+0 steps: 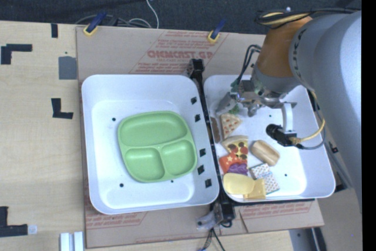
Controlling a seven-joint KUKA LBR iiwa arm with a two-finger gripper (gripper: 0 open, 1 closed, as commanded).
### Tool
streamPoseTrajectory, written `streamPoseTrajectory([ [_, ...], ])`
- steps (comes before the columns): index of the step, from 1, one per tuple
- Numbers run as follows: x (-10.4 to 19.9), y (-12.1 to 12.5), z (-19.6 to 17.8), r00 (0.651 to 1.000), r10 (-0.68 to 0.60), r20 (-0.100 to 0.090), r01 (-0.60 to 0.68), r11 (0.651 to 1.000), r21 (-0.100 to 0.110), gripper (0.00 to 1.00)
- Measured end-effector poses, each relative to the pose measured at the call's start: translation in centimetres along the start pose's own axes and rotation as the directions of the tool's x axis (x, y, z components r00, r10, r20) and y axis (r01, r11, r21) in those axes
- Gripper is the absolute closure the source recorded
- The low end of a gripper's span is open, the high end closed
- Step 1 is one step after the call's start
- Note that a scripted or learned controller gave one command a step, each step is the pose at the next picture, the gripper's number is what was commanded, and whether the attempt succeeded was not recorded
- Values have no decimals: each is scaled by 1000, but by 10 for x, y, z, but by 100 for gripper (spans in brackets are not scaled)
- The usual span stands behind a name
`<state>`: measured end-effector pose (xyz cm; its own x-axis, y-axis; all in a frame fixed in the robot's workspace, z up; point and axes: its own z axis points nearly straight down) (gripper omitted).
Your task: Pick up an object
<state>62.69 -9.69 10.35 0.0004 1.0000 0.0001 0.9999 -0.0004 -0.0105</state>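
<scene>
Arm (329, 50) reaches in from the right over the right bin (305, 185). Left bin (100, 126) holds a green divided plate (157, 145). Gripper (239, 104) sits low at the right bin's upper left, just above the pizza slice (230, 124); can't tell its state. Below: bun (265, 153), toy food pile (235, 156), yellow piece (244, 186) near the front wall.

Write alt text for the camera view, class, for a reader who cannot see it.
A grey robot arm lowers its tool into the right bin above a pizza slice and other toy food. The left bin holds a green divided plate.
</scene>
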Motion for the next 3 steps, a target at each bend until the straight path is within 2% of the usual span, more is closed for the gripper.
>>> streamPoseTrajectory([
  [1,-1,5,21,1000,-2,1,2,1000,-7,0],
  [3,1,41,18,1000,-3,2,3,1000,-5,0],
])
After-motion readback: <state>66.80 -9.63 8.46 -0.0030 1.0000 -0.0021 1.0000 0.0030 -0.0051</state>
